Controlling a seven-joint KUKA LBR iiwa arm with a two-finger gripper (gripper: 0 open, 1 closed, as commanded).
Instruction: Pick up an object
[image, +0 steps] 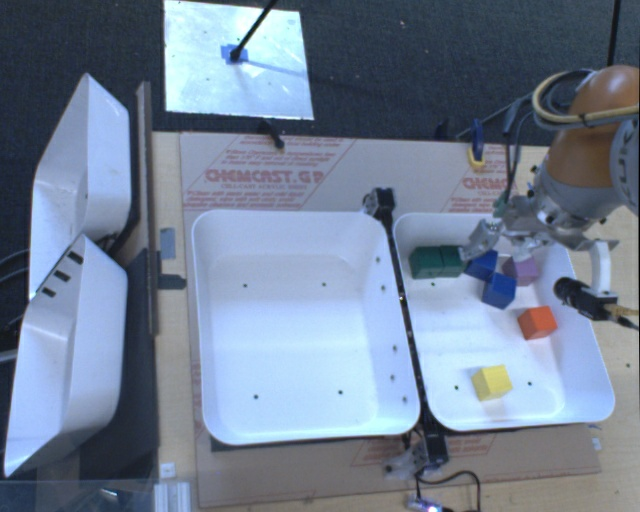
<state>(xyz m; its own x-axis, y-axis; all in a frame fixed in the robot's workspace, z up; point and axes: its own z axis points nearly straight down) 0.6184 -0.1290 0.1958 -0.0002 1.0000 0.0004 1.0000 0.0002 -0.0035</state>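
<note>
Matte cubes (499, 290) in smooth white bin (590, 400)

The right bin (590, 395) holds a handful of small blocks. A dark green block (436, 261), wider than the others, lies near the bin's far left corner. Just right of it sit two blue blocks: one (482, 266) touching the green block's end, the other (499, 289) a little nearer the camera and close beside the first. A pale purple block (522, 269) lies just right of the blue pair. An orange block (537, 322) sits alone nearer the right wall, tilted slightly. A yellow block (491, 382) lies apart from the rest, toward the near edge.
</note>
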